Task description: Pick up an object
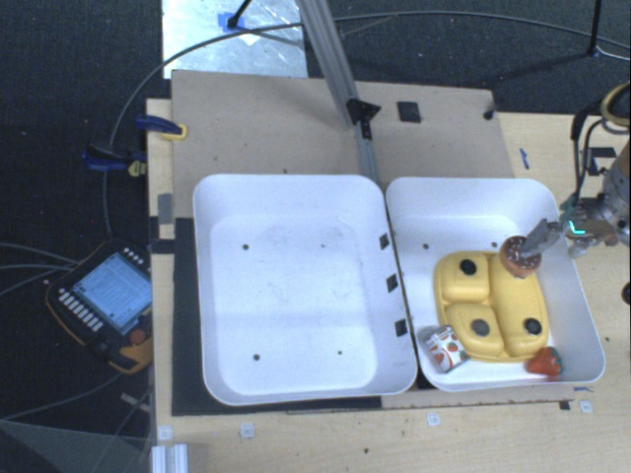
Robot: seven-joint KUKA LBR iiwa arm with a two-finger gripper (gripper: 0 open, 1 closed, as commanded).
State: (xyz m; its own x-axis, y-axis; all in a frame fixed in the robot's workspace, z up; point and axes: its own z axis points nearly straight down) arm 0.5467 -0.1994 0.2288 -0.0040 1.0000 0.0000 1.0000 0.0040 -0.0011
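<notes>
The right bin (pixel 473 200) holds a large yellow moulded piece (pixel 490 306) with three dark holes. A small red and white can (pixel 444 348) lies at that piece's front left corner, and a red object (pixel 544 363) sits in the bin's front right corner. A small brown round object (pixel 514 255) rests at the yellow piece's far edge. My gripper (pixel 532 241) reaches in from the right over the bin's right wall, its grey tip touching or just above the brown object. I cannot tell whether that object is held.
The left bin (pixel 291 289) lies beside the right one, joined by black clips (pixel 391 282). A slanted metal pole (pixel 330 47) rises behind the bins. A teach pendant (pixel 104 299) and cables lie off the bench at left.
</notes>
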